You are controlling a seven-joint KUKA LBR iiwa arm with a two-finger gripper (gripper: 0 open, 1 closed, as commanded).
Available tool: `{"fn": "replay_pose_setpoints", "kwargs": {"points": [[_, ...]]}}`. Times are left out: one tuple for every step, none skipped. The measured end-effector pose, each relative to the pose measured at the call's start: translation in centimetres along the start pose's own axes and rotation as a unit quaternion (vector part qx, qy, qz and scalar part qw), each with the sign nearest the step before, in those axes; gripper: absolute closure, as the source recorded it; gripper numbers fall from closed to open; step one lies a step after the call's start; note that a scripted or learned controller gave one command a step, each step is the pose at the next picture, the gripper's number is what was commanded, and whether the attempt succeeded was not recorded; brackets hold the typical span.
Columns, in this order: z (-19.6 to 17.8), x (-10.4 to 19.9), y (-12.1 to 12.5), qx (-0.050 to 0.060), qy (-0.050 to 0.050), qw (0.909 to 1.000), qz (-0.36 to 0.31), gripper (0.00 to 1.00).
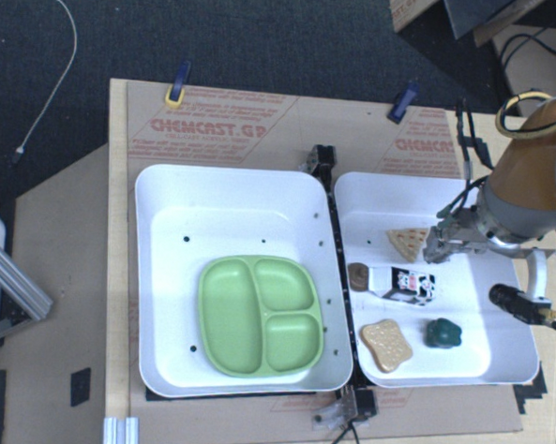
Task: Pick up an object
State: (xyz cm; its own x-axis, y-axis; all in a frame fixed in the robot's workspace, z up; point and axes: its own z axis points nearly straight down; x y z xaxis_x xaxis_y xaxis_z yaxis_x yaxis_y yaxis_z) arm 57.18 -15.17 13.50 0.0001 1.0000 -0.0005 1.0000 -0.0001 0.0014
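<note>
Gripper (438,247) hovers beside the toast wedge (407,241), finger state unclear; wedge looks light and stiff; pinch across its straight edges

Bright, even overhead light with soft shadows; the two shallow white plastic bins (163,256) look slightly washed out, and small details appear a little soft.

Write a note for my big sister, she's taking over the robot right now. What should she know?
Gripper: low in the right bin, beside the tan wedge; no object seen between its fingers.
Right bin also holds a small brown piece, a black-and-white carton, a toast slice and a dark green object.
Left bin holds the green divided plate.
Done: nothing lifted yet.
Left: grasp one object and raise it.
</note>
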Motion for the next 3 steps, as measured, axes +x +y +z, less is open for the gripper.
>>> {"fn": "replay_pose_setpoints", "kwargs": {"points": [[-5.6, -1.1, 0.0, -0.003, -0.001, 1.0000, 0.000, 1.00], [-7.7, -1.1, 0.1, -0.002, -0.001, 1.0000, 0.000, 1.00], [-6.9, 4.3, -0.8, 0.002, 0.002, 1.0000, -0.003, 1.00]]}}
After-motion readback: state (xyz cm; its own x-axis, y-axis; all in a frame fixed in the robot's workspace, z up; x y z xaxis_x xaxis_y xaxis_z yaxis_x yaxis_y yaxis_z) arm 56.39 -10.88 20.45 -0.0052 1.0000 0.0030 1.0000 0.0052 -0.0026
